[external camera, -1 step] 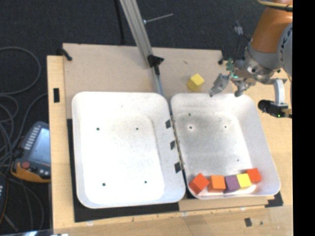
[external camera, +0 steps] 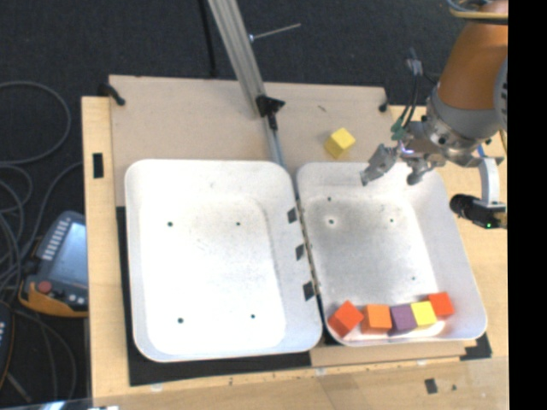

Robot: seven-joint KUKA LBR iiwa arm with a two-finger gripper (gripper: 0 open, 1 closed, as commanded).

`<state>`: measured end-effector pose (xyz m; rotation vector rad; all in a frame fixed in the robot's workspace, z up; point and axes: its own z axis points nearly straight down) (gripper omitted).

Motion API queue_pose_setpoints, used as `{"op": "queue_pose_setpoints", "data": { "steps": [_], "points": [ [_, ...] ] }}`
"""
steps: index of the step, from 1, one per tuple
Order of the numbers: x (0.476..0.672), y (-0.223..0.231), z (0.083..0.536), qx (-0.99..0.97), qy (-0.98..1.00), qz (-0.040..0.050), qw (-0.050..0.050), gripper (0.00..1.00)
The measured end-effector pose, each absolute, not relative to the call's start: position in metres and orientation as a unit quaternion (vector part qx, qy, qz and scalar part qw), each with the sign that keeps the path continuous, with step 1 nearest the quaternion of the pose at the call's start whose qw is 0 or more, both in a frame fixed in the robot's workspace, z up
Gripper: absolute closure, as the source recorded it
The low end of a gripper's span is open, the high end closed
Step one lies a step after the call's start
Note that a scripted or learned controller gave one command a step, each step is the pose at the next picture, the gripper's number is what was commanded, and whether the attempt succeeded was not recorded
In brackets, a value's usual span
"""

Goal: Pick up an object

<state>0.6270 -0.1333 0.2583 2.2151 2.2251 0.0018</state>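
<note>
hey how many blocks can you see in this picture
6. Five line the right bin's near edge: orange, orange, purple, yellow, orange. One yellow sits on the bench behind that bin. Others may hide under the arm.

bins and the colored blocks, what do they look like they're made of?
Bins: look like thin moulded white plastic, matt, with rounded corners and lips; grey scuffing across the floors suggests wear. Could be coated sheet, hard to tell.
Blocks in the right bin's near edge, and the yellow one on the board: flat saturated colour, no glare, slightly soft edges. Probably foam or painted wood.
</note>
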Motion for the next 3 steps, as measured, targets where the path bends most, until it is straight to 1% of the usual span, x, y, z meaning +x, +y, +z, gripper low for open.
{"op": "queue_pose_setpoints", "data": {
  "steps": [1, 2, 3],
  "points": [
    [0.563, -0.084, 0.234, 0.705, 0.709, -0.0011, -0.002, 0.00],
    [0.496, -0.005, 0.194, 0.704, 0.710, -0.0014, -0.004, 0.00],
    [0.484, 0.053, 0.196, 0.704, 0.710, 0.0007, -0.001, 0.00]
  ]
}}
